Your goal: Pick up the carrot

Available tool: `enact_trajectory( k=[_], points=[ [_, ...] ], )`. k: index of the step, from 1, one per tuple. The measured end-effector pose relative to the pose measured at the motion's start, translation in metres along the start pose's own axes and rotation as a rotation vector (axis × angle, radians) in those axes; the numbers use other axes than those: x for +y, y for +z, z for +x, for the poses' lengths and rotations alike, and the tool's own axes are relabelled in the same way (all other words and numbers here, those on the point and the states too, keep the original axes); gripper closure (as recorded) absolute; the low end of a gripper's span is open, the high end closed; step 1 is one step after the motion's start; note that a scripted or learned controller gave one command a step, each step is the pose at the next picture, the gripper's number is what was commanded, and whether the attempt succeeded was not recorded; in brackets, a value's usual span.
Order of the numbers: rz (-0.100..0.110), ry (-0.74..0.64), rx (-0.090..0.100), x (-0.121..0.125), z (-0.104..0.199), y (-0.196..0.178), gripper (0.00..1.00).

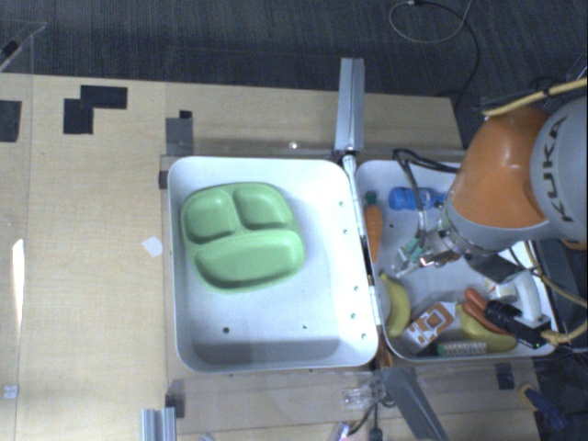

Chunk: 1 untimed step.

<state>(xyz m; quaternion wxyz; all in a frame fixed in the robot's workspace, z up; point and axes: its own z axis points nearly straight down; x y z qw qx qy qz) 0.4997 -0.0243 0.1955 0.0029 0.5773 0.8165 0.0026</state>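
The carrot (373, 231) is a slim orange piece lying lengthwise against the left wall of the right bin (397, 349). My gripper (418, 252) hangs over the middle of that bin, a short way right of the carrot and slightly nearer the front. The gripper is apart from the carrot, and nothing shows in its grasp. The wrist and its orange band (499, 180) cover much of the bin's right side.
A banana (397, 305) lies just in front of the carrot. A blue bottle (401, 197) sits at the back; a snack packet (432, 323) and yellow and orange items (481, 323) lie at the front. The left bin (266, 338) holds a green divided plate (243, 234).
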Motion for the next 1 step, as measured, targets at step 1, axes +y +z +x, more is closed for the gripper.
enact_trajectory(
  k=[1],
  points=[
    [0.005,0.219,0.001,-0.0030,0.0274,0.0108,1.00]
  ],
)
